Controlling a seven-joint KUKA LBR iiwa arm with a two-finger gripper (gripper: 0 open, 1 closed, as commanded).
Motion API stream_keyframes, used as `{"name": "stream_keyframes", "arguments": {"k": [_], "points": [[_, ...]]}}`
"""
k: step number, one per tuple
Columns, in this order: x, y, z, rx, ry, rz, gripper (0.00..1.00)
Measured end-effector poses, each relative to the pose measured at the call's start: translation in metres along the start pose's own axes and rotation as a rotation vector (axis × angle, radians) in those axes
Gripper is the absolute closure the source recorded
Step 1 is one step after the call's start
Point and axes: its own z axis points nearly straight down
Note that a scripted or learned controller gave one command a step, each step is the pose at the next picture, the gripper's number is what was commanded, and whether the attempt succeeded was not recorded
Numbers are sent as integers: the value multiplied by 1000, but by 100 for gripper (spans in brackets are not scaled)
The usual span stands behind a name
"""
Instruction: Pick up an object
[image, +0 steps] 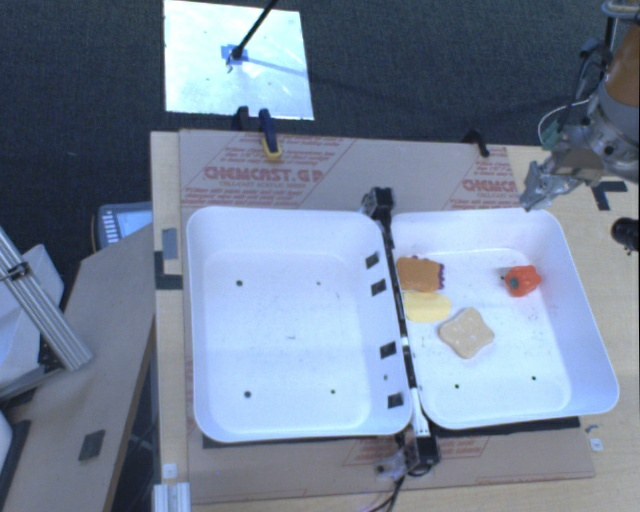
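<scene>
Objects lie in the right bin (575, 330): an orange block with a purple edge (420, 273) near the divider, a pale yellow piece (428, 308) touching just below it, a tan toast-shaped piece (466, 333) a little lower and to the right, and a small red-orange item with a green spot (520, 280) apart toward the bin's right side. Above the bin's upper right corner hovers the end effector (537, 192), clear of all four pieces; whether its tips are spread or pressed together cannot be told, and nothing is visibly pinched. The left bin (290, 320) sits just beside, joined by black clips. Both rest on a brown board (300, 170) printed "CHEMCAST GP" in red, lying on the surface.
</scene>
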Motion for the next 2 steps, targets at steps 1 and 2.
{"name": "stream_keyframes", "arguments": {"k": [1, 2], "points": [[110, 26, -61, -1, 5, -5, 100], [148, 30, -62, 6, 3, 4, 100]]}}
